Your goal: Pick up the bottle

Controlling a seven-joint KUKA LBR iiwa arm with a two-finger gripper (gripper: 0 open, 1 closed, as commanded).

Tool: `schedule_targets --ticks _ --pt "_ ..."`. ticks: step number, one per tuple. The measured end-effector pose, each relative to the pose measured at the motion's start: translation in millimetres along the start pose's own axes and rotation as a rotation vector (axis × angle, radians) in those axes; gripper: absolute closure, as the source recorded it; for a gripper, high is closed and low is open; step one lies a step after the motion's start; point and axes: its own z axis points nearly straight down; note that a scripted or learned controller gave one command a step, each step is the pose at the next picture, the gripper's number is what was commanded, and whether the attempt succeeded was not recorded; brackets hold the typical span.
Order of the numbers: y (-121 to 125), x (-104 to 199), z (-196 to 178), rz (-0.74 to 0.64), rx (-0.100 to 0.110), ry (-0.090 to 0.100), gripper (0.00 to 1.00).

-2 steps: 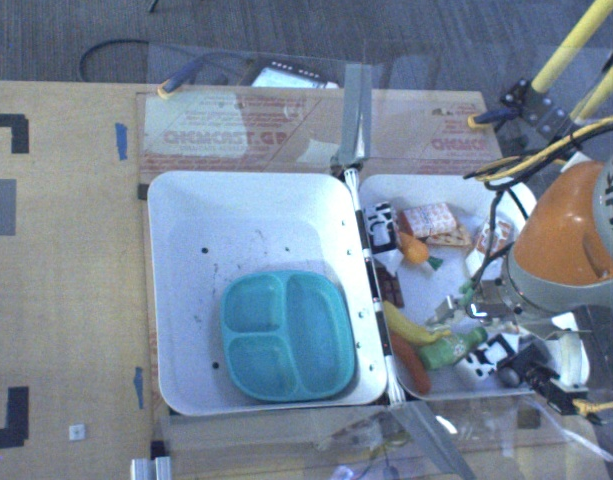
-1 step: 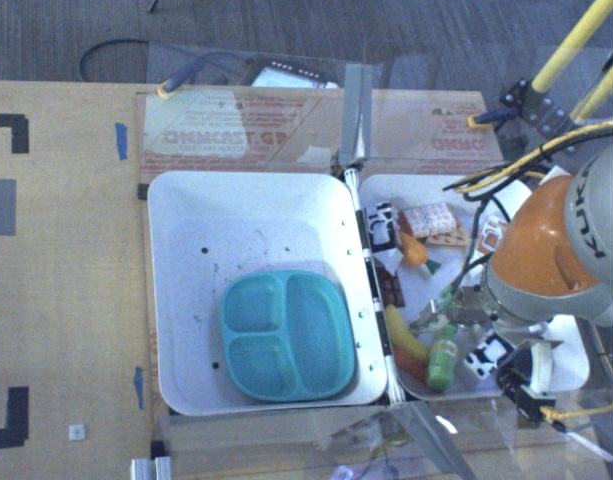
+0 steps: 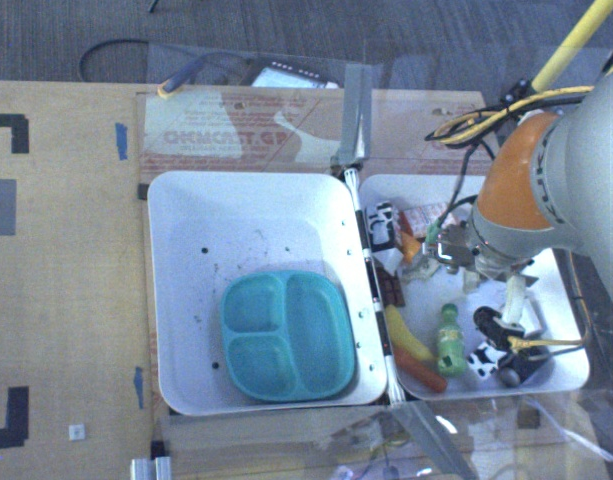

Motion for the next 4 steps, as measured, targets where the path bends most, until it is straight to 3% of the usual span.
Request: schedule_targets --ticks 1,2,3,4 --pt "-69.3 -62.6 5.5 0.283 -0.003 0.004 0.00" --pt "-72.5 -47.9 5.4 0.338 -0.005 0.001 0.00" --pt "-71.9 -48.0 -4.8 0.340 -0.006 0.002 1.00" --pt "-71.9 -48.4 -13.9 0.340 -0.004 0.002 1.00"
